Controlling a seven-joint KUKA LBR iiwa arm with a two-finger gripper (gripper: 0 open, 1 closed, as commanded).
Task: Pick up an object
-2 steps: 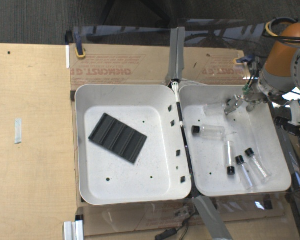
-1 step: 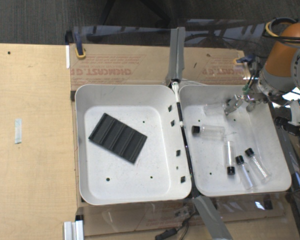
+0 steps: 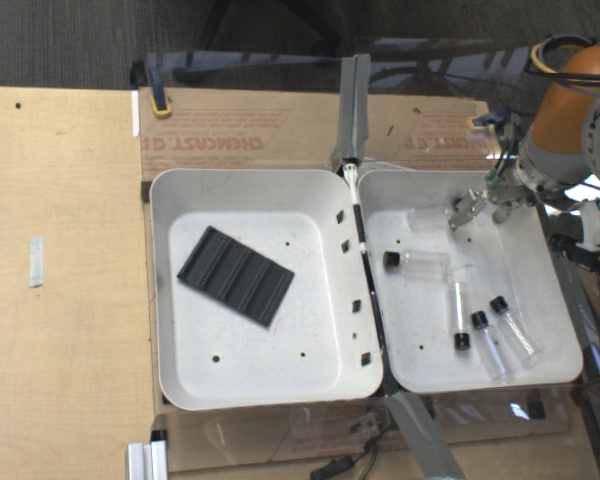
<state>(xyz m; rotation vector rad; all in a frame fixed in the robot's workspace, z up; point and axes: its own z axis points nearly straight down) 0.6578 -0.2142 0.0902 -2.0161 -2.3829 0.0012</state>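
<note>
I have the arm [image 3: 565, 108] reaching in from three o'clock, with the gripper [image 3: 470, 211] low over the right bin [image 3: 570, 358] near its one o'clock corner. It is small and glinting against white plastic, so I cannot tell whether the claw is released or clenched, and I see nothing held in it.

The candidates lie in the right bin. A clear vial with a black cap [image 3: 415, 260] lies at about nine o'clock from the bin's centre. Three more capped clear tubes [image 3: 485, 338] sit close together toward five o'clock. A faint transparent piece [image 3: 425, 218] lies just beside the gripper on its nine o'clock side. The left bin [image 3: 165, 268] holds a dark ribbed panel [image 3: 236, 275], well apart from the arm.

My worry is the clear plastic. The vials are round and slick, so I judge a descent slightly off centre would roll one aside, or the claw would close on air. The three tubes lie so near each other that a grasp there could nudge a neighbour or pinch two.

The transparent bodies nearly vanish against the bin floor, so their outlines are uncertain, and the arm's upper links are cut off at the frame's edge.
</note>
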